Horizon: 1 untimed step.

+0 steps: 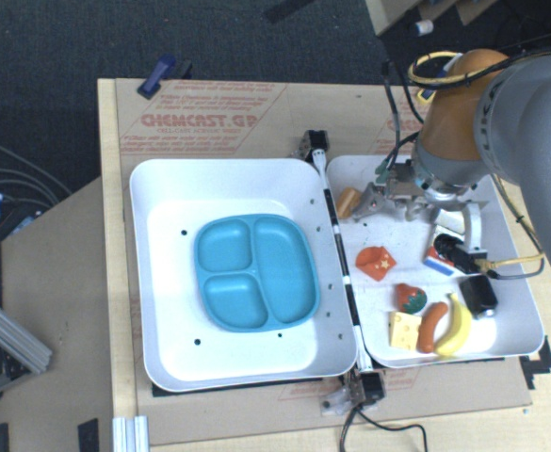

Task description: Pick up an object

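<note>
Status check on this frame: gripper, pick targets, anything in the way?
Gripper low over right bin's far end, nothing visibly held. Red block, sausage, banana loose. Blue tray in left bin.

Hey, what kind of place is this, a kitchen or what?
Likely a robotics lab bench, not a kitchen: a robot arm over two white bins, toy food like a banana, and loose cables.
</note>
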Available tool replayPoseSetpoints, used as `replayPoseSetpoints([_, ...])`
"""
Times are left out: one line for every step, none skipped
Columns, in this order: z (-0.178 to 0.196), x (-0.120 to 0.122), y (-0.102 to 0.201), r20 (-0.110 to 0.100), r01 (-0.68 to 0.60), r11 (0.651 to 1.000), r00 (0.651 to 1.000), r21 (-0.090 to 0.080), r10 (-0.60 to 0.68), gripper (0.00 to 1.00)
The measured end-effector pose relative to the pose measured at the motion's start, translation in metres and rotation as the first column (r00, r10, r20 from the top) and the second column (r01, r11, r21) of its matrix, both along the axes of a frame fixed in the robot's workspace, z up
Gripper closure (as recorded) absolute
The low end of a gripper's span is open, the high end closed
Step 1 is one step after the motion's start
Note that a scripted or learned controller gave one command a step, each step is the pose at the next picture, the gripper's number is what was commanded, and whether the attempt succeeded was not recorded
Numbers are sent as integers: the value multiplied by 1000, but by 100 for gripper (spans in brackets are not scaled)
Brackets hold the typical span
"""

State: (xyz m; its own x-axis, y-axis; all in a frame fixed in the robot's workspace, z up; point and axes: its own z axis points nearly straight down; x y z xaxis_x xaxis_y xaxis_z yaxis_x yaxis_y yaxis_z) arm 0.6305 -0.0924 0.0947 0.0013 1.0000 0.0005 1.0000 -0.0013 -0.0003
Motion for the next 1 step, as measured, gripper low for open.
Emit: replayPoseSetpoints([-7, 28, -5, -18, -2, 1000, 1000, -4, 2, 0])
